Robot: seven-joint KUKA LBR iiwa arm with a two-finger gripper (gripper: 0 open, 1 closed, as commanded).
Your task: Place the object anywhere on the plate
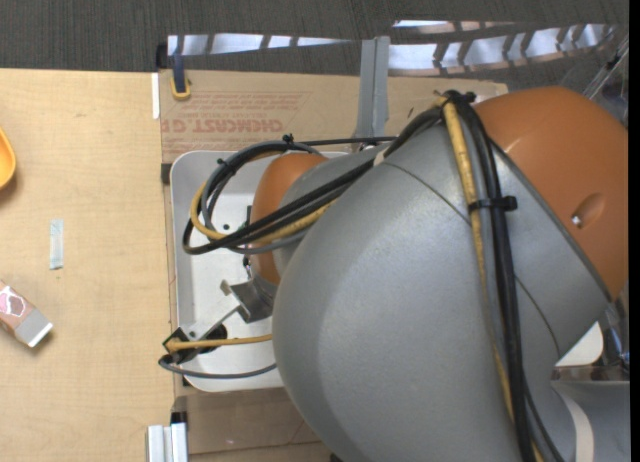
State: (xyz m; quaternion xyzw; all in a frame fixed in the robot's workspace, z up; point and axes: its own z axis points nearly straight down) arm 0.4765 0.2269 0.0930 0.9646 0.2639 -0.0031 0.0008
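Observation:
The grey arm (pixel 420 290) with its orange band (pixel 285 190) reaches from the right down into the left white bin (pixel 190 230) and covers most of it. The wrist end sits low in the bin near a grey bracket (pixel 250 295), with black and yellow cables (pixel 215 195) looping around it. The arm's own body covers the bin's contents, so any plate or object under it is hidden.
A sheet of brown cardboard (pixel 240 115) lies behind the bin. On the wooden bench to the left lie a small pale strip (pixel 56 245), a pink and white packet (pixel 22 315) and an orange item (pixel 5 160) at the edge. A metal rail (pixel 400 48) runs along the back.

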